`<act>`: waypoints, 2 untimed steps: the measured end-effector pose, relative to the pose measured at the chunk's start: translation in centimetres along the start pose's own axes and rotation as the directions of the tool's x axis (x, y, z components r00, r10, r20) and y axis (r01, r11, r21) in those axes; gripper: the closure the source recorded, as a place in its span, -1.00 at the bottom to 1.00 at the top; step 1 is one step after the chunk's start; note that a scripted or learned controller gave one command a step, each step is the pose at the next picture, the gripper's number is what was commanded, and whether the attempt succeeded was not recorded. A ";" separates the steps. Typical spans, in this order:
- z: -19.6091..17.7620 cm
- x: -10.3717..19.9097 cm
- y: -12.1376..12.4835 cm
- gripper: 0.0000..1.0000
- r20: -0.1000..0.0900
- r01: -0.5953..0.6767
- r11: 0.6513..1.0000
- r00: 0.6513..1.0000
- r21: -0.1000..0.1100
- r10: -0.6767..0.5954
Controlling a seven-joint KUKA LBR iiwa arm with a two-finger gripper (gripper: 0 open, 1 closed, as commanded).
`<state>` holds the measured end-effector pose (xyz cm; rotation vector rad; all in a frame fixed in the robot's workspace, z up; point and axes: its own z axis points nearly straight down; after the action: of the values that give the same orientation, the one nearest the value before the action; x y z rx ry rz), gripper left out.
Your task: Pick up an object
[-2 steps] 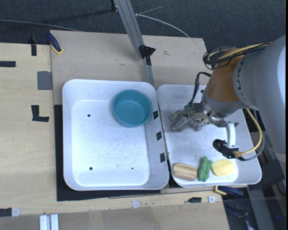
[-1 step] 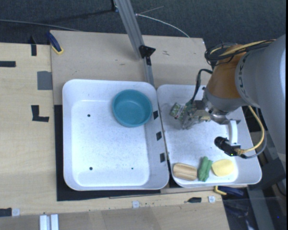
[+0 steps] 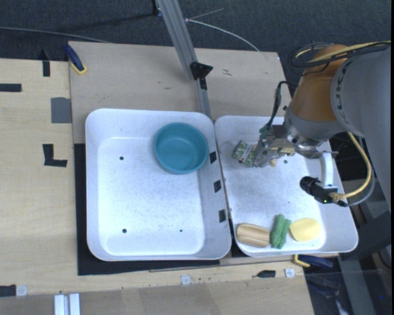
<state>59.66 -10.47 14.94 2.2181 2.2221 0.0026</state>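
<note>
My gripper (image 3: 244, 153) hangs low over the upper left part of the right bin (image 3: 276, 189), with the grey arm and its orange band (image 3: 313, 100) reaching in from the right. Nothing can be made out under or in the gripper. A tan bread-like piece (image 3: 252, 235), a green vegetable (image 3: 280, 231) and a yellow piece (image 3: 305, 229) lie in a row along the right bin's near edge, well away from the gripper. In the left bin (image 3: 128, 202), a blue bowl (image 3: 180, 147) sits upright at the upper right.
A slanted metal pole (image 3: 184, 41) runs down to the divide between the bins. Cables (image 3: 354, 176) loop off the wrist on the right. Black tape marks (image 3: 51, 155) dot the wooden bench at the left.
</note>
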 end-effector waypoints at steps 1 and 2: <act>-5.9 -0.9 0.0 1.00 0.001 -0.001 1.000 1.000 -0.002 0.001; -12.3 -0.7 0.2 1.00 0.001 0.000 1.000 1.000 -0.003 0.000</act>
<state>59.85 -11.20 27.20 2.2161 2.2198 0.0051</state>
